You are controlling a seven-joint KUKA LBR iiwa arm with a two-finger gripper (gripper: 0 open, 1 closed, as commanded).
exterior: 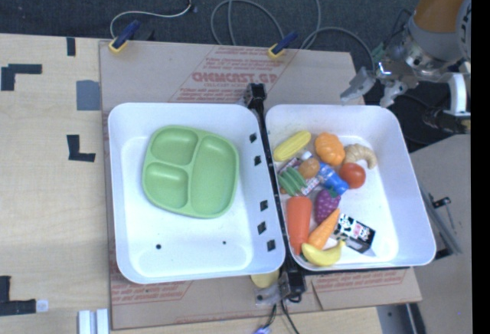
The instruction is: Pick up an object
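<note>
The hand (375,87) is hanging open and holding nothing, just past the far rim of the right bin (409,171). The toy food (325,194) is lying heaped inside that bin, below and left of the hand, apart from it.

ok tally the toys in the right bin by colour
yellow: 2, the corn and the banana
orange: 3, the round fruit, the big carrot and the small carrot
red: 1, the tomato
purple: 1, the grapes
black and white: 1, the carton
total: 8 that I can tell apart
</note>
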